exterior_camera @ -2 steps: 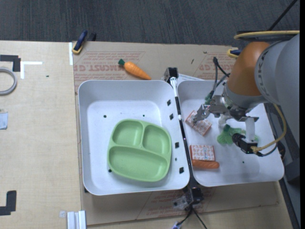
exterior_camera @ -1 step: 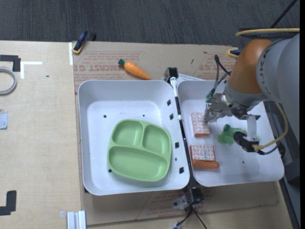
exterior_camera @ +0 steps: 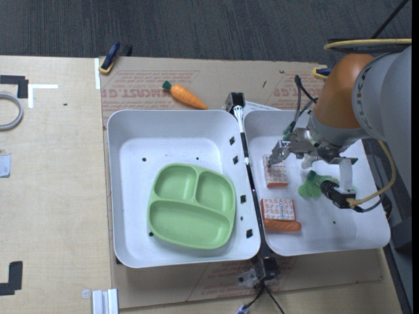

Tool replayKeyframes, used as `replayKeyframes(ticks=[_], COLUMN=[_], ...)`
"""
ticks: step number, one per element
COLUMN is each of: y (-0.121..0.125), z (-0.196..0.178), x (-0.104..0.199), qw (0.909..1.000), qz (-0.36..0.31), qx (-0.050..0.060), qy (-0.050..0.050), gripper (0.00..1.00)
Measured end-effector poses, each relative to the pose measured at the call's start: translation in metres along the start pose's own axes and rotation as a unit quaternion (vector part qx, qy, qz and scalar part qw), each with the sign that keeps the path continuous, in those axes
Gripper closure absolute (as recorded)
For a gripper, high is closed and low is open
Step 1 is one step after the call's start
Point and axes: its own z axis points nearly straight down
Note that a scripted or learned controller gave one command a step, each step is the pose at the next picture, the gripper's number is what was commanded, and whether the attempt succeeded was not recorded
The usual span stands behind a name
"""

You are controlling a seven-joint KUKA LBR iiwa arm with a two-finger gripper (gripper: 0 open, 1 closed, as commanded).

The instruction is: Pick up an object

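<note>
Pincer [exterior_camera: 280, 154] just above orange box [exterior_camera: 277, 173]

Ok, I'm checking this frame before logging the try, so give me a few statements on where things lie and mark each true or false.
1. The green tray lies in the left bin. True.
2. The carrot lies in the right bin. False: it lies on the cardboard behind the bins.
3. The gripper is over the right bin, above a small box. True.
4. The green tray has one compartment. False: it has three.
5. A second small box lies in the right bin nearer the front. True.
</note>
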Motion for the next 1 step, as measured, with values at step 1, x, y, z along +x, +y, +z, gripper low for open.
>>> replayKeyframes(ticks=[1], y=[-0.0061], z=[0.0101], x=[-0.0028], qw=[0.9996], qz=[0.027], qx=[0.001], qy=[0.001], gripper=[0.0])
